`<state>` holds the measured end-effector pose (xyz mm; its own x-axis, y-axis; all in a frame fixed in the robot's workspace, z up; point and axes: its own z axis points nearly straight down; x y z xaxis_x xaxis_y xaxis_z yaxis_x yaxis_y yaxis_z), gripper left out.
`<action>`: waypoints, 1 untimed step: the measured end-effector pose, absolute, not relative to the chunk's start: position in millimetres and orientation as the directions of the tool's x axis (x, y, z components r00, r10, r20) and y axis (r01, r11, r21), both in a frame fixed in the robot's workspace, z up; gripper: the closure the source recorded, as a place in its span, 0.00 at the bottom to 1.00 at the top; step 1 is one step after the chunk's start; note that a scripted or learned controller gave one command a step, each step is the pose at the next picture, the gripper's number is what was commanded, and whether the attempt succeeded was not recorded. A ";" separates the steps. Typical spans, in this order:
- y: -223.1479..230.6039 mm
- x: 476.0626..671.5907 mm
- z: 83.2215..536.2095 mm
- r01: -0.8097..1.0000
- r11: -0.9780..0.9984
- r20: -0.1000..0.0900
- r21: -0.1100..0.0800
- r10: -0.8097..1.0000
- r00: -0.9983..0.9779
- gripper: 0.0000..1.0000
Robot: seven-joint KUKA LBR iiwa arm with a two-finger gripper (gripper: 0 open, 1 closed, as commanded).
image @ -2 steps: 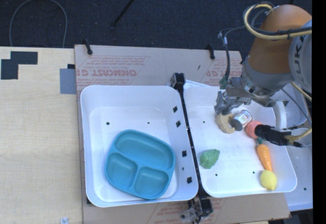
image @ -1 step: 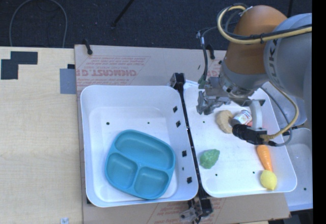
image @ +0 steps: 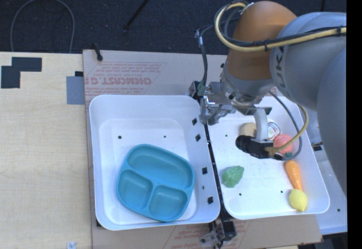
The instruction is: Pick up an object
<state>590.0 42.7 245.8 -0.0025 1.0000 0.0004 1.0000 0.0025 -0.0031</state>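
We see the gripper at the end of the grey arm, low over the far left corner of the right shallow white bin, just beside the wall shared with the left shallow white bin. The wrist hides it from above, so we cannot tell whether it is released or clenched, and nothing shows in its grasp.

The things to pick lie in the right bin:
- a green lumpy soft piece near the dividing wall
- an orange toy carrot towards the right side
- a yellow toy lemon just beside the carrot's near end
- a pink round toy fruit farther back
- a beige rounded piece partly under the arm

The left bin holds a blue plastic tray with three compartments.

Both bins sit on a brown cardboard sheet on the pale wooden desk. The sheet's red printed lettering is upside down to us and too blurred to read.
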 end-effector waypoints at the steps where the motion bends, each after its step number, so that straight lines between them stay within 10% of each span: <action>1: 87.4 593.4 229.7 1.000 0.003 0.000 -0.005 1.000 -0.003 1.00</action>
